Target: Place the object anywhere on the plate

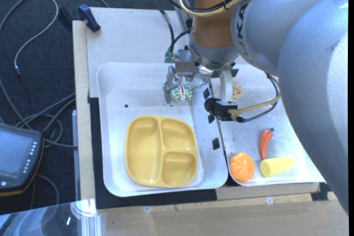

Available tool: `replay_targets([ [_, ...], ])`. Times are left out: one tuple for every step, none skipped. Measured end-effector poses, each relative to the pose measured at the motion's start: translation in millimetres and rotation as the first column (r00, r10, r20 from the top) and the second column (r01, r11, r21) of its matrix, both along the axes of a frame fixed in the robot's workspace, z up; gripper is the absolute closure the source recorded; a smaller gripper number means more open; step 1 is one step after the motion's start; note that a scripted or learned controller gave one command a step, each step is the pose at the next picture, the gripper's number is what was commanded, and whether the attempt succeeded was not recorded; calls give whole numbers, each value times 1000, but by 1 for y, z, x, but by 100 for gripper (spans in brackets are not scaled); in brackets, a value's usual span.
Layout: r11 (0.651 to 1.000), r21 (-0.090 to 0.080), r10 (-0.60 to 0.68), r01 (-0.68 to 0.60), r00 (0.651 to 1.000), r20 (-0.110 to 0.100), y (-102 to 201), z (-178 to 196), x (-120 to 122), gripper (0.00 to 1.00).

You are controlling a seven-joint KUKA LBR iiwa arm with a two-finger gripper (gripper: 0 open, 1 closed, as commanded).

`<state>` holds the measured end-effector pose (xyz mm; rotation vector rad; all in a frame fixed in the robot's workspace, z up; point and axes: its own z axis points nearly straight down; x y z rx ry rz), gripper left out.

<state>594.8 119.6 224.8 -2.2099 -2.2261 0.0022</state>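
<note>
One green-patterned object (181, 93) sits between the gripper (180, 87) fingers, above the yellow plate (161, 150). Fingers pinch it, approx. upright.

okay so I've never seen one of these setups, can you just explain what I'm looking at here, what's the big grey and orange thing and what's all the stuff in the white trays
The big grey and orange thing is a robot arm, reaching in from the right. The picture comes from one fixed camera above the bench, looking down at a slant.

At the arm's end is its hand, a two-finger grasper. A small green object sits between its fingers, above the back of the left bin.

In that left bin lies a yellow plate with three compartments; the object is meant to go onto it.

The right bin holds toy foods: an orange pumpkin-like piece, a carrot-like piece and a yellow block.

On the left, beside the bench, are cables and a handheld screen.
</note>
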Motion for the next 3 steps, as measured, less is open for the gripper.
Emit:
replay_targets([
  [1000, -1, -5, 5, 1000, 4, 3, 1, 3, 100],
  [1000, -2, -6, 6, 1000, 0, 4, 4, -9, 100],
  [1000, -2, -6, 6, 1000, 1, 4, 4, -9, 0],
])
